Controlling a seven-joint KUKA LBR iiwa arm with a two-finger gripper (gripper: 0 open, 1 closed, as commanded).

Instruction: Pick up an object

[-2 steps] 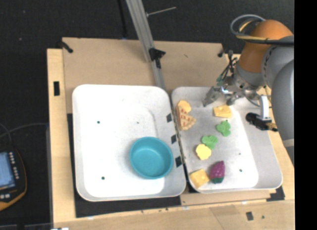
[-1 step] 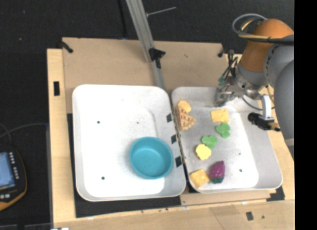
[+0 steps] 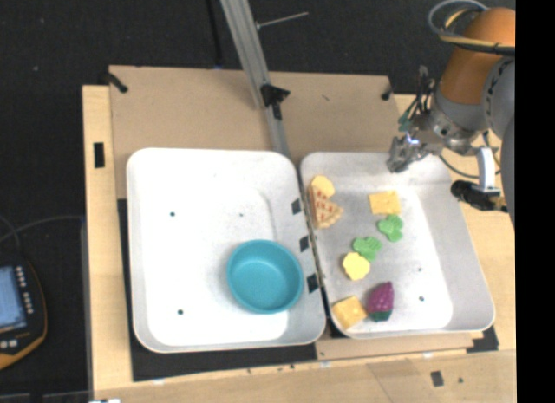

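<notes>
Tabletop [image 3: 100, 237], pale wood board, carries two shallow white plastic bins side by side, rims touching along the middle seam. A slanted grey metal pole [image 3: 247, 46] crosses in from the top and ends just above that seam.

Left white bin [image 3: 165, 185]: holds one round teal plastic bowl [image 3: 264, 276], upright, near the lower right corner, close to the divider. It is big and smooth-walled; my judgement is it would be an awkward take for a narrow two-finger grip.

Right white bin [image 3: 451, 254]: here lie the likely candidates, small toy foods scattered loosely, most of them apart from one another, which leaves room to close around one. Largest down: an orange waffle-patterned piece [image 3: 326, 211] against the left wall, with a yellow rounded piece [image 3: 322, 187] touching its top; a purple grape-like cluster [image 3: 381, 300] near the lower rim, just beside a yellow-orange block [image 3: 349, 311] wedged in the lower left corner; a yellow square block [image 3: 384, 202] toward the upper middle; two small green leafy pieces [image 3: 390, 228] [image 3: 366, 248]; a small yellow flower-shaped piece [image 3: 355, 265].

My arm comes in from the right, orange band high. My pincer [image 3: 401, 160] sits over the upper right rim of the right bin, with nothing visibly in it; how wide it stands I cannot tell at this size. The yellow square block is the nearest piece, free on all sides, so I judge it the easiest first try. Nothing lifted yet.
</notes>
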